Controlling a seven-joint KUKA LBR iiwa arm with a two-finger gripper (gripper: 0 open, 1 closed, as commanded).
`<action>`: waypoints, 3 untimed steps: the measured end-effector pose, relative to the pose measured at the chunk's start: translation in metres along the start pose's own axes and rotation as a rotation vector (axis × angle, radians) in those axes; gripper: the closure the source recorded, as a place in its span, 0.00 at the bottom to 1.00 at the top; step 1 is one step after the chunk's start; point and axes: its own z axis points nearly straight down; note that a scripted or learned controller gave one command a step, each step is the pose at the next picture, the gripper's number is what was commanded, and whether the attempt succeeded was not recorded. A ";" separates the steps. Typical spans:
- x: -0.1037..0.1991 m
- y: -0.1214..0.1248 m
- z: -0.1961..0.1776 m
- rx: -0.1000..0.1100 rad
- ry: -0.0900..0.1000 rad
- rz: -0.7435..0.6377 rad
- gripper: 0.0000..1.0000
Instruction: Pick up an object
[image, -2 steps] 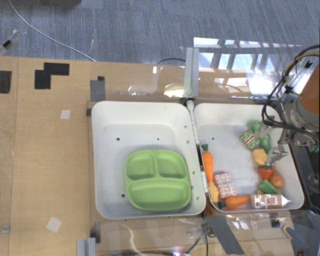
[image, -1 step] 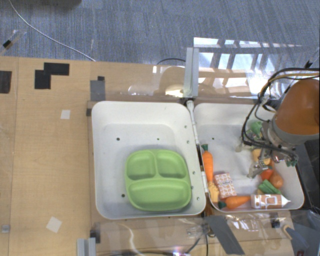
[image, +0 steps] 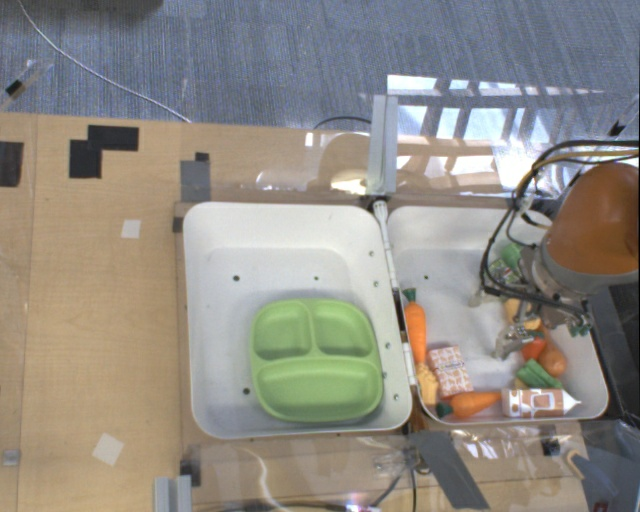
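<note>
the gripper (image: 522, 335) hangs low in the right part of the frame, over the right bin (image: 440, 235), below the arm's orange band (image: 598, 222) and a loop of black cables (image: 520, 215). whether its fingers are apart or together cannot be told, since they are small and lost among the toys beneath.

just beside the gripper, toward the bin's lower right corner, lies a heap of small toy foods: a red and orange piece (image: 543, 352) and a green piece (image: 538, 376). below them a white carton with an orange label (image: 540, 403) lies on its side along the bottom wall. to the left of it rests an orange carrot (image: 472, 404), then a checkered pink box (image: 451, 368), and a second carrot (image: 415, 327) lies lengthwise by the bin's left wall.

in the left bin (image: 230, 250), at centre frame, sits a green divided plate (image: 316, 360), well apart from the gripper.
</note>
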 end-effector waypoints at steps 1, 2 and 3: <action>-0.006 0.000 -0.015 0.006 -0.019 -0.002 1.00; -0.005 0.046 -0.154 0.001 -0.009 0.157 1.00; -0.089 0.074 -0.198 -0.004 -0.002 0.235 1.00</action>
